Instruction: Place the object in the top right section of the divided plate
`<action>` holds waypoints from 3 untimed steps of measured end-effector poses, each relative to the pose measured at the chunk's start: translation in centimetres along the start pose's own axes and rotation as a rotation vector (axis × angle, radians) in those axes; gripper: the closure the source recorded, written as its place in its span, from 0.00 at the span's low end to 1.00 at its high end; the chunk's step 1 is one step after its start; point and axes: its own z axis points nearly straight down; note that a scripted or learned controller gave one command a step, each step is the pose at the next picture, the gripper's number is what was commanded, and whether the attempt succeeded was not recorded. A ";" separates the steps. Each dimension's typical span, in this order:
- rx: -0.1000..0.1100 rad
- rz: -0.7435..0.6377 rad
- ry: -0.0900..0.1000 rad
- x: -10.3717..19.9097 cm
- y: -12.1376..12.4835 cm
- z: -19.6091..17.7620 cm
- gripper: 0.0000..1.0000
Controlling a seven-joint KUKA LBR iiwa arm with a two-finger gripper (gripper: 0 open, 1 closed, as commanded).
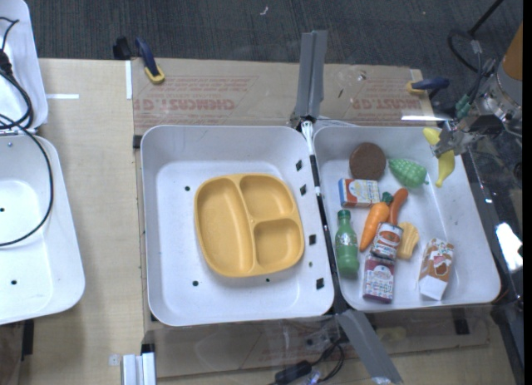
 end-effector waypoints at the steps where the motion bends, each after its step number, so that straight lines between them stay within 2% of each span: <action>1: 0.002 -0.128 0.002 8.3 -1.1 8.6 1.00; 2: 0.001 -0.154 0.001 13.7 -6.7 4.1 1.00; 3: 0.003 0.028 0.000 21.0 -8.4 4.2 1.00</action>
